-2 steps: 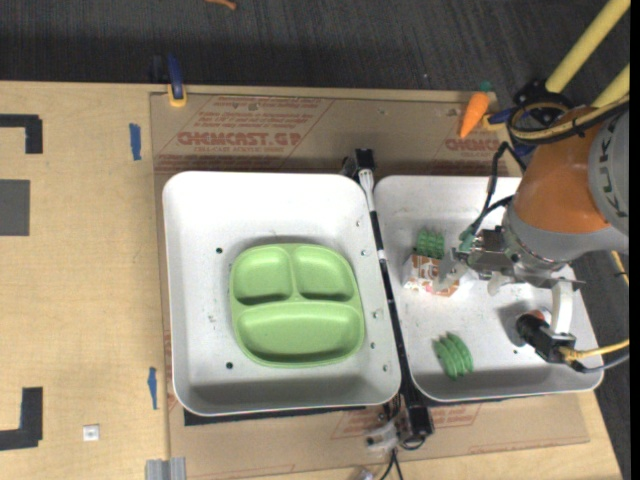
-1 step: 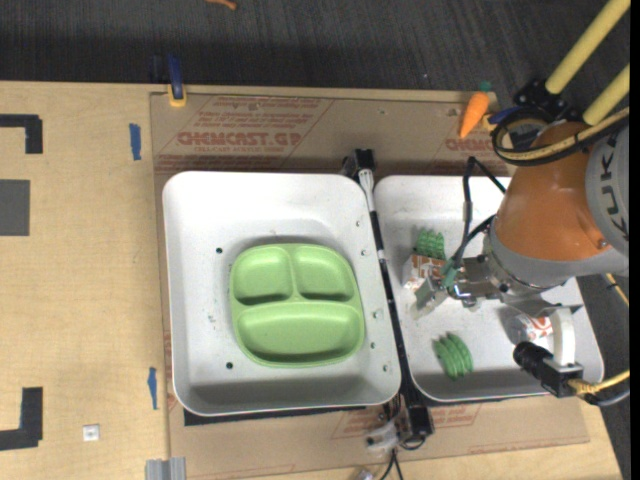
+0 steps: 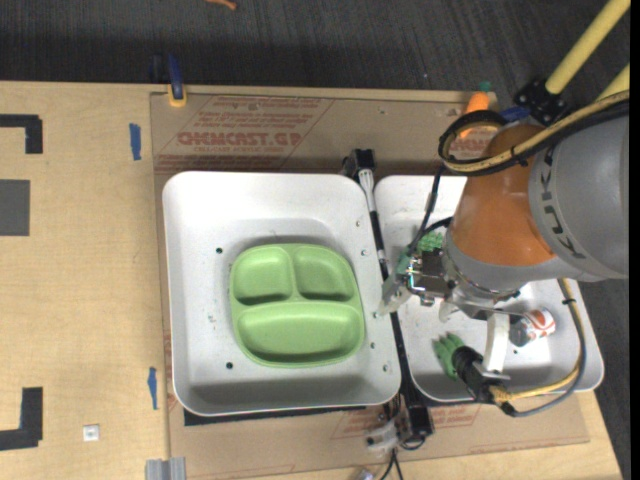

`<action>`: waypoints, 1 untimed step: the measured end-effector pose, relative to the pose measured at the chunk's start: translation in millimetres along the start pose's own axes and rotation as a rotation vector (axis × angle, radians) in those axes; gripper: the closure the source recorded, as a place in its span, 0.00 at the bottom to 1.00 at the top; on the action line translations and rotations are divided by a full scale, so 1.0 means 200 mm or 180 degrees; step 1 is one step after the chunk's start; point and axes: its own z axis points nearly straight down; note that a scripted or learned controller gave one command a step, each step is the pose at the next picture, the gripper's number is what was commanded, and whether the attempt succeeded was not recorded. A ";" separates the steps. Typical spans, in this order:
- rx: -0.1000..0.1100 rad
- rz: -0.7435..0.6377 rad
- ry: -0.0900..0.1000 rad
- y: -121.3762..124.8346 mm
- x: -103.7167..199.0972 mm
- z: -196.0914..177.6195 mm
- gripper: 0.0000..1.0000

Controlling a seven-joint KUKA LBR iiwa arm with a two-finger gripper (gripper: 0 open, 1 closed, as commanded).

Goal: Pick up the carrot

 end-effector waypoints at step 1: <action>0.0001 0.0351 -0.0004 0.08 -0.44 0.00 0.00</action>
